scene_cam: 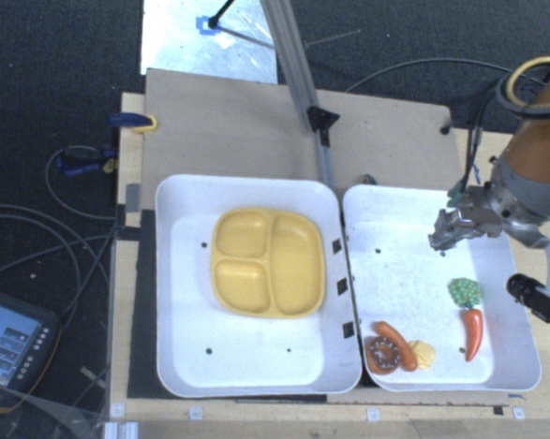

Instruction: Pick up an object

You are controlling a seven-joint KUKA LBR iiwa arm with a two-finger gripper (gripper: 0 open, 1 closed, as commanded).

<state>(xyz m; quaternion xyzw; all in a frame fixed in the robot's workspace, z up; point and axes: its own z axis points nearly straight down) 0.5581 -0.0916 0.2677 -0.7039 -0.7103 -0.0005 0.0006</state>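
Note:
In the right bin lie several toy foods. A green broccoli piece sits near the right side, with an orange-red carrot just below it. At the bin's front are a red sausage, a brown doughnut and a small yellow piece. My gripper hangs over the upper right part of this bin, above and left of the broccoli. Nothing shows between its fingers.
The left bin holds a yellow divided plate. A slanted grey pole crosses the bench behind the bins. Cables and a tablet lie on the floor at the left.

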